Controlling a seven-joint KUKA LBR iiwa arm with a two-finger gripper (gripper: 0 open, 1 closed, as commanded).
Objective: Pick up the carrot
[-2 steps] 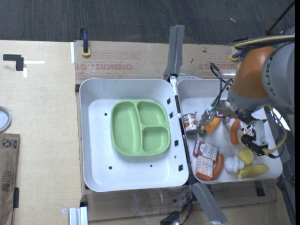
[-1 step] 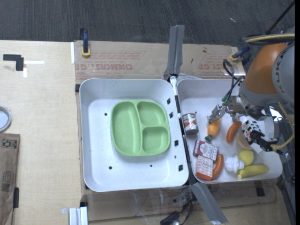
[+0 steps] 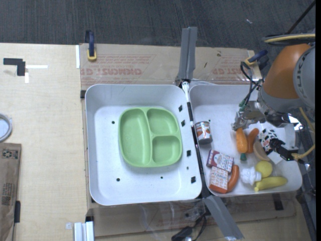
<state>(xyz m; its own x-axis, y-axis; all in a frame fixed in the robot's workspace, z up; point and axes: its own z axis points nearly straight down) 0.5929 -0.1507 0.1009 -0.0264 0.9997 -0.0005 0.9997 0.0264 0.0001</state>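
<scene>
The carrot [image 3: 242, 141] is orange with a green stub at its near end. It lies in the right bin [image 3: 220, 102], near that bin's middle right. My gripper [image 3: 240, 123] hangs straight over the carrot's far end, at or just above it. Whether it touches the carrot is not clear from this angle. The grey arm with its orange band [image 3: 283, 77] reaches in from the right above the bin's far right corner.
A small can [image 3: 203, 132], two red cartons [image 3: 219, 169], a sausage [image 3: 233, 177], a lemon [image 3: 264, 168], a banana [image 3: 271, 183] and a black-and-white toy [image 3: 269, 137] crowd around the carrot. The left bin [image 3: 100, 149] holds a green divided plate [image 3: 150, 136].
</scene>
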